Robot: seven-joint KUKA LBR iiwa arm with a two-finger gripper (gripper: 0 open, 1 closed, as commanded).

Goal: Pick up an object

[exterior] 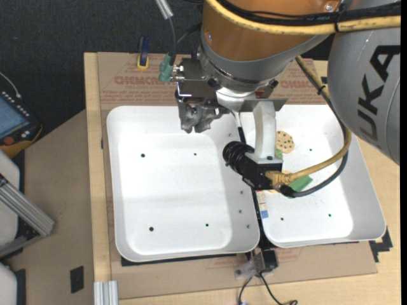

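My gripper (194,121) hangs over the back right corner of the left bin (127,189), close to the bin's rear wall. Nothing shows beneath it on the white floor there. A round tan cookie-like object with dark spots (285,142) lies in the right bin (331,227), near its back left, partly hidden by the robot's pale bracket. A small blue and white item (264,213) lies at the right bin's left wall, by the divider between the bins. The arm's large orange and grey body covers the back of both bins.
The bins rest on a brown cardboard sheet (102,107) atop the bench. A small yellow and blue clip (143,53) stands at the cardboard's back left. Grey rails (25,211) and a blue-screened device (13,116) are off to the left.
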